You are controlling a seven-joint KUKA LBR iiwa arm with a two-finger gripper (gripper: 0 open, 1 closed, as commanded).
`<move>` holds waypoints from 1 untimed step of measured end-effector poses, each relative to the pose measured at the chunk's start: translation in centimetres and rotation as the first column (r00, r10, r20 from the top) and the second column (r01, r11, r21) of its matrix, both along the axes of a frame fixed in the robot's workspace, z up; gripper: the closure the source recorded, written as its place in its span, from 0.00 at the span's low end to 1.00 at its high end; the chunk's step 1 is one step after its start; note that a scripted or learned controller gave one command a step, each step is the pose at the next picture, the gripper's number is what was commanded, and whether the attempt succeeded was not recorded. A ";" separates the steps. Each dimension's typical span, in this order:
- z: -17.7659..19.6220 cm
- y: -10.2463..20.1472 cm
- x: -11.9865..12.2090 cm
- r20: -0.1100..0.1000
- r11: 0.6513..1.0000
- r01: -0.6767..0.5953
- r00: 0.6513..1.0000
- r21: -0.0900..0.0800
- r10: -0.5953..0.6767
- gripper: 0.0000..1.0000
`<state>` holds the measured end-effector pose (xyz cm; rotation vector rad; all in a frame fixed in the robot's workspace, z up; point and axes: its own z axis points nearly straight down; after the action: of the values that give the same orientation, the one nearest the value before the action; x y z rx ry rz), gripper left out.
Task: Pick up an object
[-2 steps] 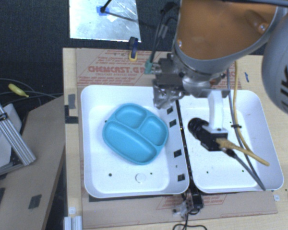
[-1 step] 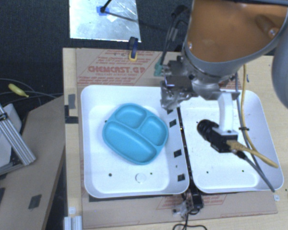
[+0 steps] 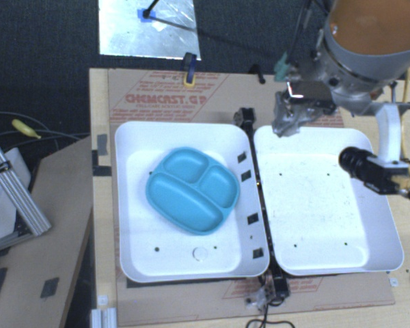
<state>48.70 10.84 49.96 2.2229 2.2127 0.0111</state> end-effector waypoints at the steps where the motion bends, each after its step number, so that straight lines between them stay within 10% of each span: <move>1: -5.2 2.9 -0.1 -0.010 1.000 -0.010 1.000 -0.001 0.010 1.00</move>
<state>48.64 13.72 44.76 2.2160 2.2287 -0.0018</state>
